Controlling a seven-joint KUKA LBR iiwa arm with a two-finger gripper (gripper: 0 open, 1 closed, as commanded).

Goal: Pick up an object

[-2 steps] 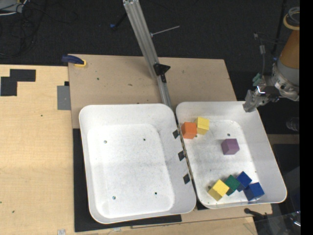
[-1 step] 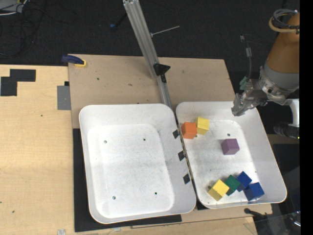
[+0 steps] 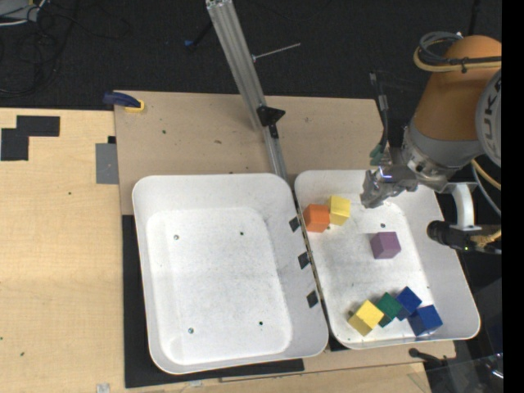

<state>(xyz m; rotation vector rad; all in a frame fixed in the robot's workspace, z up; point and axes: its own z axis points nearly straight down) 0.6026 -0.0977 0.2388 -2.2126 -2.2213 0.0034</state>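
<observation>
My gripper (image 3: 372,196) hangs over the back of the right bin (image 3: 458,301), just right of a small yellow block (image 3: 340,210). An orange block (image 3: 318,217) sits beside the yellow one near the bin's left wall. A purple block (image 3: 385,245) lies in the middle of the bin, below the gripper. At the bin's front, a yellow block (image 3: 366,317), a green block (image 3: 388,309) and two blue blocks (image 3: 417,311) are bunched together. Nothing shows between the gripper's tips.
The left bin (image 3: 164,211) stands beside the right one, with black clips along their shared edge. A slanted aluminium rail (image 3: 241,64) rises behind the bins. A black cable and fitting (image 3: 458,236) hang at the right bin's right rim.
</observation>
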